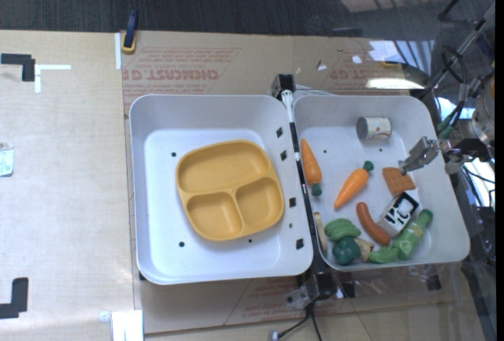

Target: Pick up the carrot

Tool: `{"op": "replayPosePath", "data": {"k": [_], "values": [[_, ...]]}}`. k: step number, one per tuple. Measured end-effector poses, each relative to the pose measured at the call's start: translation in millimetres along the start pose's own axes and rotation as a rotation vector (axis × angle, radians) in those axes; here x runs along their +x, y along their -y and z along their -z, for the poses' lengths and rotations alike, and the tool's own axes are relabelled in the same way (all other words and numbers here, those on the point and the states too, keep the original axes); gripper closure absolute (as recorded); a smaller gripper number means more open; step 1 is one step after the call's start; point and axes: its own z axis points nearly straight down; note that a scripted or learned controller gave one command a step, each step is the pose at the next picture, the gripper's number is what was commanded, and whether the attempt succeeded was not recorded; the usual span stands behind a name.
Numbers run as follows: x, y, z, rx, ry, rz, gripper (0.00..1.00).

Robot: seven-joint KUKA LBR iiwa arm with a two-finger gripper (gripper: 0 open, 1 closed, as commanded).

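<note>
Two orange carrots lie in the right bin (441, 253). One carrot (351, 186) rests slantwise in the middle, its green top pointing up and right. The other carrot (311, 162) lies along the bin's left wall, with its green end toward the front. My gripper (434, 157) hovers over the right side of this bin, above a brown biscuit-like piece (398, 179). It stands open with nothing between its fingers. The middle carrot is well to its left.
The right bin also holds a small can (374, 127) at the back. A red sausage (372, 223), a black-and-white box (399, 211) and green vegetables (341, 231) crowd its front. The left bin (150, 174) holds a yellow divided plate (230, 190).
</note>
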Motion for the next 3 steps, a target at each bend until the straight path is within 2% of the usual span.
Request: {"op": "replayPosePath", "data": {"k": [1,2,3], "values": [[13,-23,-107,0.004,-0.002,-0.252,0.00],[15,-62,-198,0.006,-0.003,-0.445,0.00],[14,-62,-190,0.009,-0.003,-0.448,1.00]]}}
